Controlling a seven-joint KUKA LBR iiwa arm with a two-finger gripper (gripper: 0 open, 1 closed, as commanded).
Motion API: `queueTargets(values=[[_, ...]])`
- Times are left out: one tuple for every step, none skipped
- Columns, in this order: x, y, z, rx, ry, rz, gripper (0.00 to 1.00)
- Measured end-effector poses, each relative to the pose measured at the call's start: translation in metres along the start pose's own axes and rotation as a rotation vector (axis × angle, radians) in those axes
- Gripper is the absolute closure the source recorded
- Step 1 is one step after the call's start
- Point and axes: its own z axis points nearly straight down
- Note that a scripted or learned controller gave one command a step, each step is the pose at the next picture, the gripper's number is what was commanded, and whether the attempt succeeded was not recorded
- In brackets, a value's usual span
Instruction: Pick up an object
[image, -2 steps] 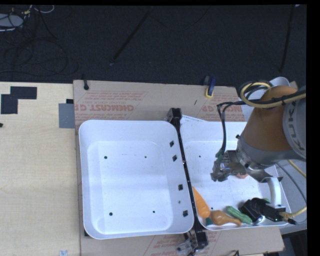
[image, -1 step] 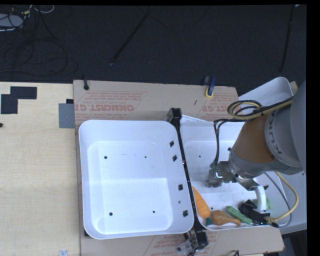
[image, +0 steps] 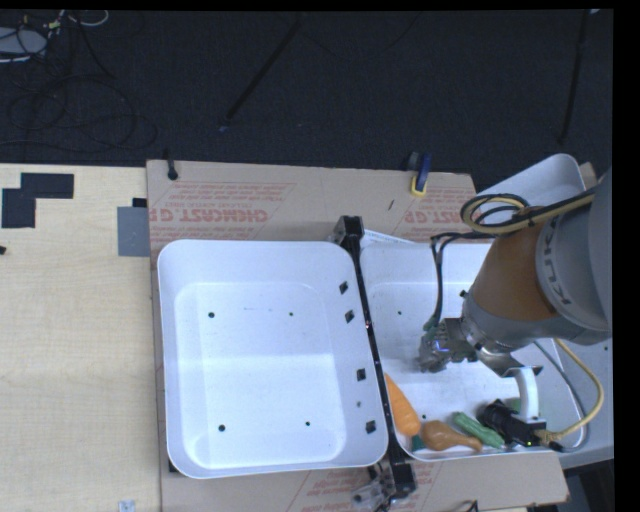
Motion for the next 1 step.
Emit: queueTargets(values=[[-0.0009,-0.0008,-0.0091,0.003,0.001,0.002,1.00]])
